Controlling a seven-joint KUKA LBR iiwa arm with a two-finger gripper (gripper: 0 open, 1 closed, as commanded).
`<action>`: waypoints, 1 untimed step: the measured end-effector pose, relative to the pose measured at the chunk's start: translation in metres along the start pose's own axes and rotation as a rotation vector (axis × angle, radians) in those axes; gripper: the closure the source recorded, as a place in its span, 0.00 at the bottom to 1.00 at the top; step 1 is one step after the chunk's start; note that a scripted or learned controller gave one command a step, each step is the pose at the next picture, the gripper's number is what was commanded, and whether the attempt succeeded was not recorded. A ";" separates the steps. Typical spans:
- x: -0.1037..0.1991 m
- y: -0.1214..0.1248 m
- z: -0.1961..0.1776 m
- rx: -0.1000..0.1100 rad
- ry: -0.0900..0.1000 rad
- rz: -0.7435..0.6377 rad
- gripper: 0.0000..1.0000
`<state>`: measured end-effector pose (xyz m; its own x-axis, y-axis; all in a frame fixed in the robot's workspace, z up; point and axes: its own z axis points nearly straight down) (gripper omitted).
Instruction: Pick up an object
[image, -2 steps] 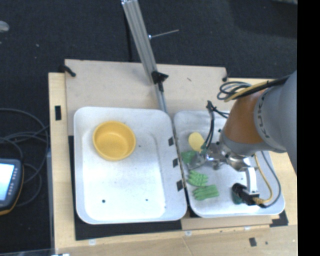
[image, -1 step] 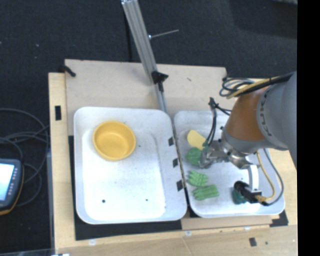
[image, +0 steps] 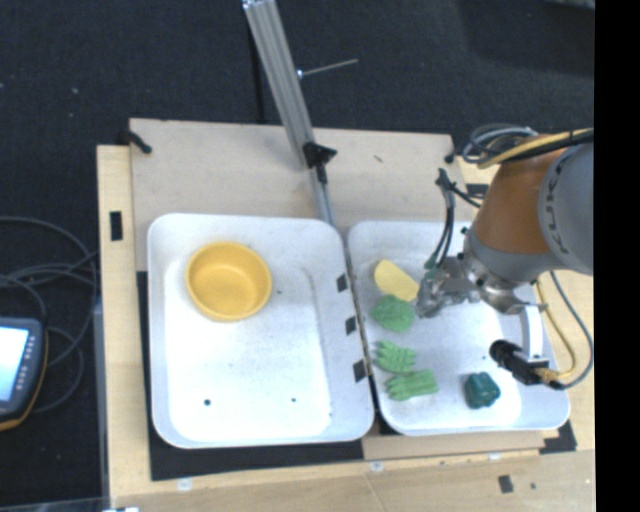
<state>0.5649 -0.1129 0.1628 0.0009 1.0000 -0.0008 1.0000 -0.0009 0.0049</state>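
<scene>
The right bin (image: 455, 240) holds a yellow wedge-shaped piece (image: 395, 279), a round green lump (image: 394, 314) just below it, two ridged light-green pieces (image: 395, 354) (image: 412, 384) near the bin's left wall, and a dark teal block (image: 481, 390) at the front right. My gripper (image: 430, 297) hangs low over this bin, just right of the yellow piece and the green lump. Nothing shows between its tips. The grey arm with its orange band (image: 520, 210) comes in from the right.
In the left bin (image: 250, 400) stands a yellow bowl (image: 229, 281), toward its back left. A slanted metal rail (image: 290, 90) runs from the top down to the gap between the bins. Cables hang off the arm at the right bin's right side.
</scene>
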 end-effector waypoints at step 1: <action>-0.002 0.005 -0.063 -0.002 0.000 -0.001 1.00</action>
<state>0.5696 -0.1148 0.2254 0.0003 1.0000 -0.0008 1.0000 -0.0003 0.0065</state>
